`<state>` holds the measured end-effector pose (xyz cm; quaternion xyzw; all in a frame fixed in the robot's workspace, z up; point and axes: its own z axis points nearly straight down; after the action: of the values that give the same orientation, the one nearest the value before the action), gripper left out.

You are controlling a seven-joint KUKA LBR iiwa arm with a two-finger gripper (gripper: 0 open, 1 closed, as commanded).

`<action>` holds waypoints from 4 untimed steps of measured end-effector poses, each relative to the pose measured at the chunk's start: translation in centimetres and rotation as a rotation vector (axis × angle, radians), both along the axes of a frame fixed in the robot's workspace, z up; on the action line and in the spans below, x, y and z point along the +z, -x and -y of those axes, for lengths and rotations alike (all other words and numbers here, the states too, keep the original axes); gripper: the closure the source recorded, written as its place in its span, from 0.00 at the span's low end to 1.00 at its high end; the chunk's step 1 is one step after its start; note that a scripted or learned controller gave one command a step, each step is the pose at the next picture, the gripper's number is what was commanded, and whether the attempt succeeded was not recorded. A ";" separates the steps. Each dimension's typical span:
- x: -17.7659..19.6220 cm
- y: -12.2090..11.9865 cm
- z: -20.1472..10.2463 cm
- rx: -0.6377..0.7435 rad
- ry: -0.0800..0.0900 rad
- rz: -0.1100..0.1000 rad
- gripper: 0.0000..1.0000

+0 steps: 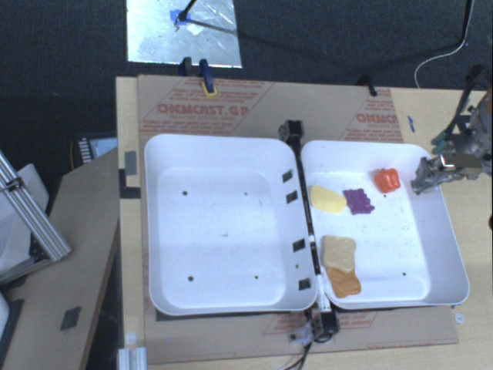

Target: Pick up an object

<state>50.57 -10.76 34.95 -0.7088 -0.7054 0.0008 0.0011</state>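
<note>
Blurring pincer (425, 177), arm (477, 141) edge-cropped

The single camera sits fixed above the bench (254, 99), looking down at a slant from the near side. It stands far enough back to take in both white bins, the left bin (223, 230) and the right bin (420, 237), with dark floor beyond the bench's far edge and the arm (470, 149) entering from the right
</note>
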 end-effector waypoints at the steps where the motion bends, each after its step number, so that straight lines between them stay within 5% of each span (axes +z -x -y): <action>1: 1.2 -0.6 -0.2 0.011 0.002 0.009 1.00; 2: 7.9 1.9 -11.6 0.020 -0.003 0.013 1.00; 3: 8.7 1.8 -11.0 0.012 0.000 0.010 1.00; 4: 13.7 1.9 -18.2 0.015 -0.002 0.010 1.00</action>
<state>48.67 7.48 48.70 -0.7035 -0.7107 -0.0034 -0.0016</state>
